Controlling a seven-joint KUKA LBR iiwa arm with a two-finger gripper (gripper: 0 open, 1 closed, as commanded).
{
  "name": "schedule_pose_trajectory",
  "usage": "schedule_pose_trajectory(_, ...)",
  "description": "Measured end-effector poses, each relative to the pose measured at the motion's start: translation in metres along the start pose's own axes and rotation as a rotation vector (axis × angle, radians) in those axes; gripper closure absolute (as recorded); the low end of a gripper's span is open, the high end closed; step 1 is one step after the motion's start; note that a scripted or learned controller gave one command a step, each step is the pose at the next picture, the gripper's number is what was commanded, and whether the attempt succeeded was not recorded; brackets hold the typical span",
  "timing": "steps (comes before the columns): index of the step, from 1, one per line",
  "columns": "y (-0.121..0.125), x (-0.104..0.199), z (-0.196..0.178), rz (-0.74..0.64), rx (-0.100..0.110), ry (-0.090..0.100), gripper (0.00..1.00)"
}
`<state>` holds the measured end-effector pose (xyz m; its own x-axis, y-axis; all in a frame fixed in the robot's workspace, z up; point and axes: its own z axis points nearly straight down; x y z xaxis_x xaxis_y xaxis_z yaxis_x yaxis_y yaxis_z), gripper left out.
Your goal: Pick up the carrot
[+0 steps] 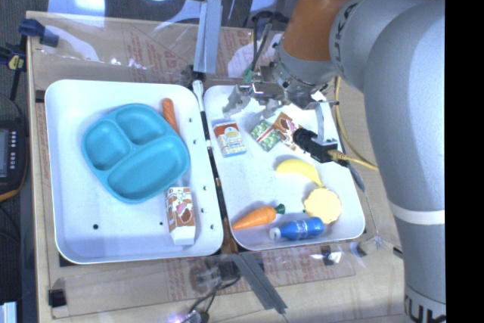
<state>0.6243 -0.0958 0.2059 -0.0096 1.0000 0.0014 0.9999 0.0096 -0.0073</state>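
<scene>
Carrot (255, 218) in right bin's near edge, well apart from gripper (253, 91)

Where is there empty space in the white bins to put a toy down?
Left bin: bare floor under the blue divided plate, left of the carton. Right bin: bare middle between small carton, banana and carrot. Crowded along its near and far ends.

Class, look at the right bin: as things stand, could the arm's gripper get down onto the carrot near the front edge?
Probably yes. The carrot lies uncovered in the right bin, open from above. The blue bottle sits close beside its green end and the bin's front rim is near, so the approach is tight. The gripper is at the far end.
</scene>
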Motion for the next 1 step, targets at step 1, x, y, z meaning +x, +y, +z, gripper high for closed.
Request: schedule_pose_trajectory(1,-0.0424,-0.0560,0.0052,-0.112,-0.002,0.000,0.00)
